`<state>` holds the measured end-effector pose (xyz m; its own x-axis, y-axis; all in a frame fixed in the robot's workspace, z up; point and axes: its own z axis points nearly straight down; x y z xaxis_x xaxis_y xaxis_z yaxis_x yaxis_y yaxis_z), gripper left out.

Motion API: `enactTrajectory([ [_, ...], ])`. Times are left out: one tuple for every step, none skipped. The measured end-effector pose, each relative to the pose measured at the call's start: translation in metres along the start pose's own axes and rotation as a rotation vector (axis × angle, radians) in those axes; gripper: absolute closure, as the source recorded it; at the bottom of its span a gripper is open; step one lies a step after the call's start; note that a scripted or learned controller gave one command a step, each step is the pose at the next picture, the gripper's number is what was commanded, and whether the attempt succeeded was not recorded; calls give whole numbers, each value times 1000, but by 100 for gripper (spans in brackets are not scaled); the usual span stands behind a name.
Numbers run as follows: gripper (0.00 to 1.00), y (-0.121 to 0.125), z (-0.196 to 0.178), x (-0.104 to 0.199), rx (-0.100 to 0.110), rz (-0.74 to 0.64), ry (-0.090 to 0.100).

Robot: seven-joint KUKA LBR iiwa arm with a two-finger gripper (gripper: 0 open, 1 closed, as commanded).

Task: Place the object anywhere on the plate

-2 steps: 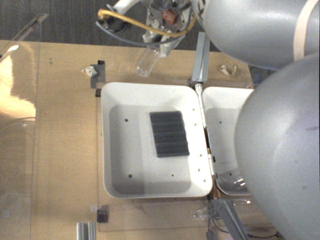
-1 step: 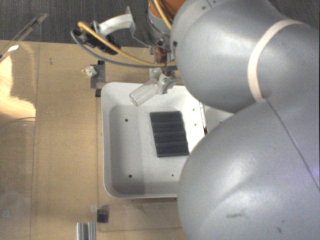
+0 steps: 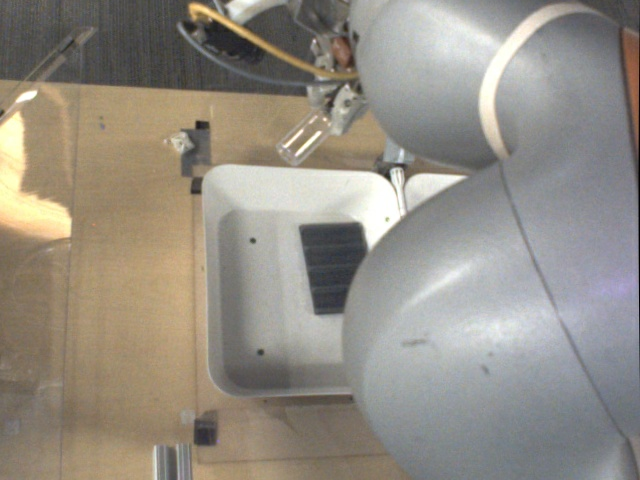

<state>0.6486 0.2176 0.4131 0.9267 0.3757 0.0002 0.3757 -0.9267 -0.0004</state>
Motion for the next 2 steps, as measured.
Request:
enactTrajectory([
  [100, -11, 48, 14, 1, 163, 0],
  [100, -35, -13, -39, -2, -77, 1],
])
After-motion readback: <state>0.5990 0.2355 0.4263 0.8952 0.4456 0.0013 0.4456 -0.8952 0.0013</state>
